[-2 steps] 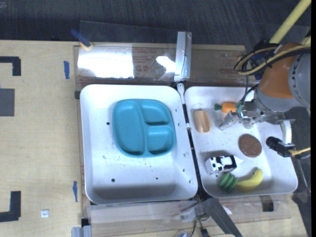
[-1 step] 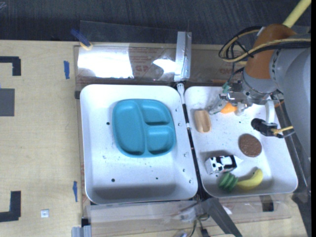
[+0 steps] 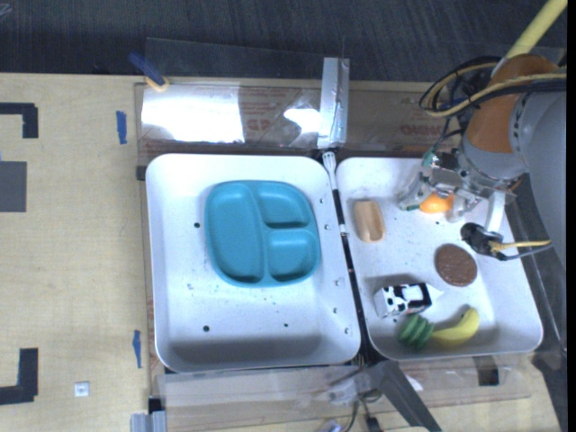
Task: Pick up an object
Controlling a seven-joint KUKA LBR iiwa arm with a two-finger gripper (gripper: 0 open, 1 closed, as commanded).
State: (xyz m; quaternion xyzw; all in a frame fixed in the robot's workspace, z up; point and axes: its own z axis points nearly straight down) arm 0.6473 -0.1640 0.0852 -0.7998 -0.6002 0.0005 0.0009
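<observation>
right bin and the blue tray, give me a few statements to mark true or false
1. The blue tray lies in the left bin. True.
2. The banana lies near the front edge of the right bin. True.
3. The bread roll rests on the blue tray. False: it lies in the right bin, close to the divider.
4. The gripper is over the left bin. False: it is at the back of the right bin, at an orange object.
5. The brown disc touches the banana. False: they lie apart.
</observation>
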